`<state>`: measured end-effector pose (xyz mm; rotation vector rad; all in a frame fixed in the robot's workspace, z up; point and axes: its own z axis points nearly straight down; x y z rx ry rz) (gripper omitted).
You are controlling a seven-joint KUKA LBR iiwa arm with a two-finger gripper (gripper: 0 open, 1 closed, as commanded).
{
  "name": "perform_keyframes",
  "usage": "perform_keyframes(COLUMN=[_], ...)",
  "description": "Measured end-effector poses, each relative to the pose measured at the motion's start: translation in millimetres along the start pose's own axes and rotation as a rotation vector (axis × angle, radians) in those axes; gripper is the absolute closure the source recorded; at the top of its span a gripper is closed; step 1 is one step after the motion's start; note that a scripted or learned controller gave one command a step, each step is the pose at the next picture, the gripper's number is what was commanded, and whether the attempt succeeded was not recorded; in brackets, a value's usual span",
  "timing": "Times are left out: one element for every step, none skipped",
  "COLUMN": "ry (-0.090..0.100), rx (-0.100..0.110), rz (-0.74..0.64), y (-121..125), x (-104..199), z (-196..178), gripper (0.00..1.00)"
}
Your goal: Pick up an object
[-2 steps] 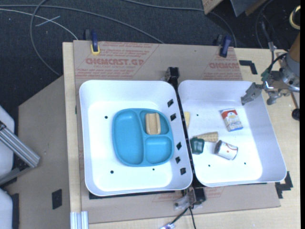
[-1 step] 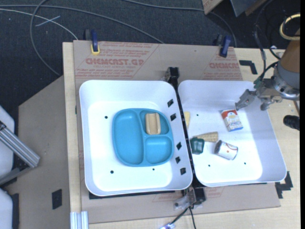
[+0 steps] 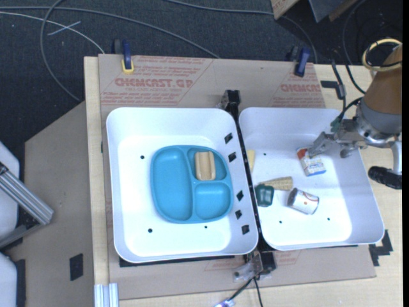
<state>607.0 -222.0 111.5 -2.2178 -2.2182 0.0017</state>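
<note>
In the right bin (image 3: 358, 226) lie several small objects. A white packet with red and blue print (image 3: 314, 165) sits near the middle. A tan cone-shaped piece (image 3: 277, 184) and a dark green block (image 3: 264, 196) lie by the bin's left wall. A white cylinder with a red mark (image 3: 303, 201) rests just right of them. My gripper (image 3: 330, 149) hangs over the upper right part of this bin, just above and right of the packet. It is open with nothing between its fingers.
The left bin (image 3: 128, 171) holds a blue divided plate (image 3: 172, 184) with a tan block (image 3: 204, 165) in its upper right compartment. A pale yellow item (image 3: 251, 159) leans at the divider between the bins. Cables run past the bench's far side.
</note>
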Motion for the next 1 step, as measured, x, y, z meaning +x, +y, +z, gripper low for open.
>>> perform_keyframes(ry=[-0.002], rx=[-0.006], rz=[-0.001], y=[1.5], x=[0.1], z=[-14.8], gripper=[1.0])
